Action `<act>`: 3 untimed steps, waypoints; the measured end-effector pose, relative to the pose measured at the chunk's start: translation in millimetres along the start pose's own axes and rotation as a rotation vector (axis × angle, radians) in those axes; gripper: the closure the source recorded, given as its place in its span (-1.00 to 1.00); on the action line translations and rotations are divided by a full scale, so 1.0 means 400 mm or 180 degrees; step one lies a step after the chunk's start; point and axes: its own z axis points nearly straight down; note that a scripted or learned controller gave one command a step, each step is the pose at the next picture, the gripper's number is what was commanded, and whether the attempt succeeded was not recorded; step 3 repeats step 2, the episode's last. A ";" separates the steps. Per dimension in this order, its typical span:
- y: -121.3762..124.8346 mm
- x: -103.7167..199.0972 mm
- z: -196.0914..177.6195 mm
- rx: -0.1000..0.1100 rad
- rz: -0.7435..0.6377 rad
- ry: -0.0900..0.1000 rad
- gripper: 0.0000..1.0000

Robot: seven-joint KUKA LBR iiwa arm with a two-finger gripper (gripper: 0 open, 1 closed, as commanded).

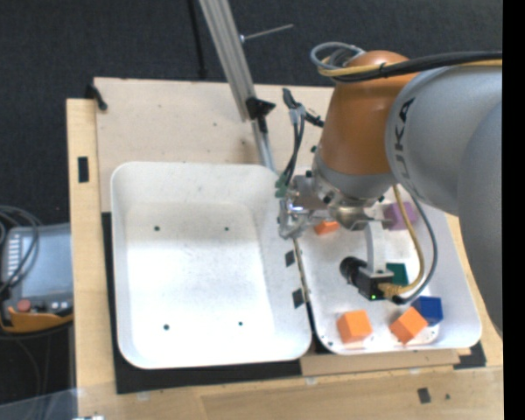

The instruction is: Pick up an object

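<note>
Over the right bin [469,326], near its far-left corner, my wrist hangs low, with my pincer [325,221] buried under the orange band. Can't tell whether it's open, closed or gripping anything; the wrist body blocks it. A small orange piece [326,227] peeks out right below the wrist, so that's probably my target, but contact is unconfirmed.

Other candidates sit along the bin's near edge: an orange block [353,325], a second orange block [409,324] and a blue block [430,308] just beside that one. A green piece [396,273] and a purple one [390,214] lie further back, partly hidden by my cabling. Loose scatter like this suits random grasp tries, I'd guess.

Left bin [131,234] is plain white, with a few dark specks. Both bins rest on a light wooden bench [157,121]; dark carpet around it. A metal strut [227,46] leans in from the far side, and a small grey-and-orange device [31,274] sits on the floor off the left edge.
</note>
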 end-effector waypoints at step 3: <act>-0.004 0.123 0.033 0.0004 0.0014 0.0005 -1.00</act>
